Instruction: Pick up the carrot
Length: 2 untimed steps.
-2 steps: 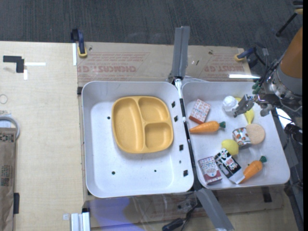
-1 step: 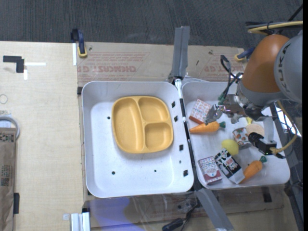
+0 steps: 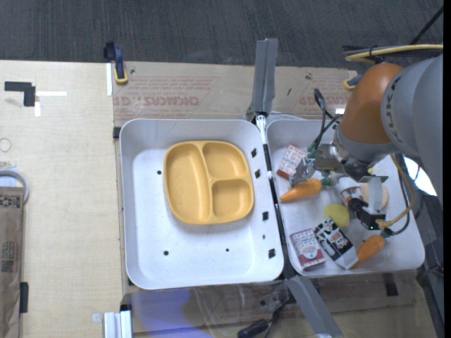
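pale wooden bench fills my feed, with two shallow white bins side by side and dark floor beyond. i see the left bin holding a yellow divided plate, three compartments. the arm reaches in from the right over the right bin, grey with its orange band, and the gripper sits low near that bin's left part. i read the carrot lying just under the gripper, its point toward the divider between bins, its thick end right at the fingertips; whether the fingers are open or clamped i cannot tell from here. close by i note a small red-and-white packet above it, a yellow piece, two small boxes toward the front, and a second orange carrot-like item near the front right.
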### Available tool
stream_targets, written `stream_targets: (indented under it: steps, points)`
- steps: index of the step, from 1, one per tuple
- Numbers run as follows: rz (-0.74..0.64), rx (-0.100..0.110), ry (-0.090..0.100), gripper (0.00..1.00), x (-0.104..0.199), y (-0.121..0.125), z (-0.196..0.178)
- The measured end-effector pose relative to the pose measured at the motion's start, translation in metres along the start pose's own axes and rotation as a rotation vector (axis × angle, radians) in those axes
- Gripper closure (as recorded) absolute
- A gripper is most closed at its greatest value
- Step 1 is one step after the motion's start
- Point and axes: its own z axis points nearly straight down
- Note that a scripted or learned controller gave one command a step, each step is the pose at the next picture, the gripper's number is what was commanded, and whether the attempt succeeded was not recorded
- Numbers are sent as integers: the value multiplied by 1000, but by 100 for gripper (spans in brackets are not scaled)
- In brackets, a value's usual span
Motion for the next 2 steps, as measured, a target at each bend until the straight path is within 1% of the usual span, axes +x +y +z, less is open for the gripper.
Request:
stream_targets:
  steps: [1, 2]
  points:
    - [-117, -1, 0, 0, 6, -75, -100]
    - [-167, -1, 0, 0, 20, -60, -99]
